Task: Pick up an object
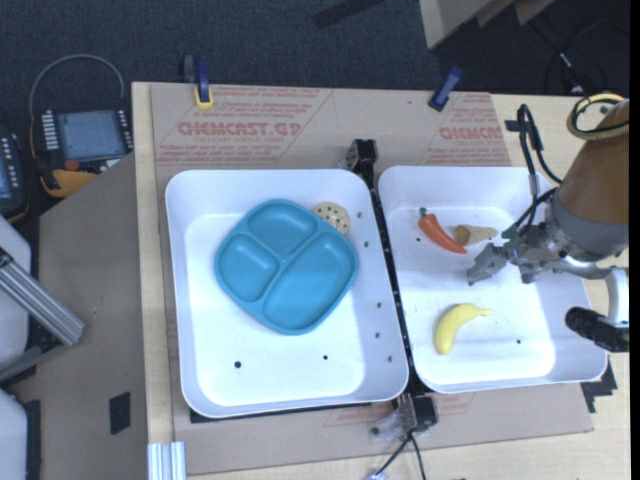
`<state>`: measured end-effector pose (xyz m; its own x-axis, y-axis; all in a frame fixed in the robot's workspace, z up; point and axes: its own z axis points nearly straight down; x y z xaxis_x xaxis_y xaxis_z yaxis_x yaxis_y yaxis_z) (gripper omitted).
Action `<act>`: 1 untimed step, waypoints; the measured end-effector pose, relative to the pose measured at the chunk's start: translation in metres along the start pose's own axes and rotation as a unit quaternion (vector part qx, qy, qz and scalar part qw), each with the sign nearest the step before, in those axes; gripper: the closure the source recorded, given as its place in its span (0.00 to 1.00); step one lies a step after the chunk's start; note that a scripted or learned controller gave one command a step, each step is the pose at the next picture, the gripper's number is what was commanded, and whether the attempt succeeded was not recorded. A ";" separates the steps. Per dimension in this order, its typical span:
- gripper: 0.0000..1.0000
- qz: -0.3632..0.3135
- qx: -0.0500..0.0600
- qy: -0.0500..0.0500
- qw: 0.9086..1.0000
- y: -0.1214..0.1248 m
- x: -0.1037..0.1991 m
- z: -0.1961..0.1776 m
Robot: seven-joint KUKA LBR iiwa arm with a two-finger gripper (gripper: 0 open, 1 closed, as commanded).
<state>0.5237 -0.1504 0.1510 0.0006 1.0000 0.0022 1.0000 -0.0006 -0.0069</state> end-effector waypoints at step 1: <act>0.00 0.000 0.001 0.000 1.000 -0.001 -0.001 0.064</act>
<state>0.5226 -0.1509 0.0868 0.0004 1.0000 0.0027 1.0000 -0.0004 -0.0083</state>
